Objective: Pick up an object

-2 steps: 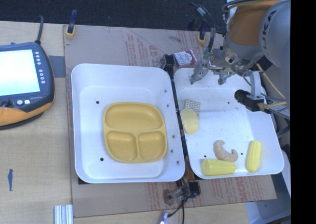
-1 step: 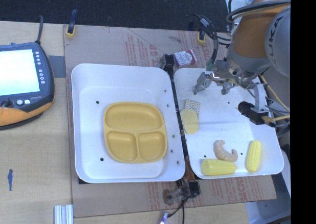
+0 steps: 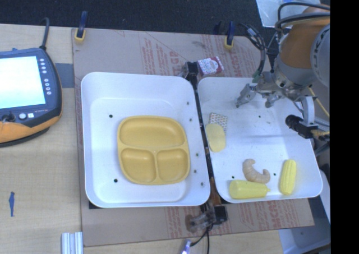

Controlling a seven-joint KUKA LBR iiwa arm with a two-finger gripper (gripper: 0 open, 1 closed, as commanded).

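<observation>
Two bins: the left bin point(image 3: 95, 135) bears a yellow tray point(image 3: 152, 149). We see the arm point(image 3: 305, 45) cut off at 2 o'clock, its gripper point(image 3: 258, 97) over the right bin point(image 3: 269, 135), jaws spread apart on nothing. At 5 o'clock lie corn point(image 3: 288, 176), a yellow block point(image 3: 247, 189) and a shrimp point(image 3: 256, 171). Red print on the cardboard point(image 3: 140, 51) is too faint to read.

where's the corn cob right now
The corn cob lies in the right bin, at its near right corner, just right of the shrimp.
</observation>
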